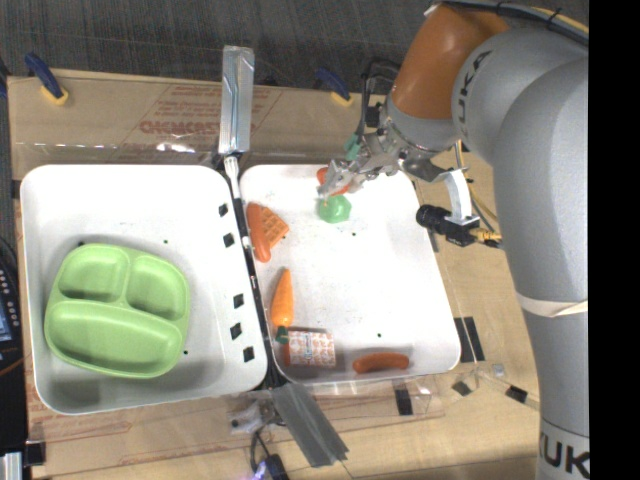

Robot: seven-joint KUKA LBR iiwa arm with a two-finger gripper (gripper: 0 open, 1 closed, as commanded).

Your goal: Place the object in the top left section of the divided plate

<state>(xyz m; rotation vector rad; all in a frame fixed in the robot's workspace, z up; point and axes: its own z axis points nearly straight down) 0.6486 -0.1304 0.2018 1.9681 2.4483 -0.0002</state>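
- Care was needed: the arm had to settle squarely over the green object before gripping, then carry it to the green divided plate in the left bin.
- The jaws hung just above it; their spread I could not tell.
- The object looked small, round and green, near the right bin's far edge.

Lighting: bright, even, overhead. Bins near washed-out white. Shadows: soft, falling below and right of the plate; faint under items beside it. Focus: slightly soft throughout, grainy. Backdrop above the bins dark.
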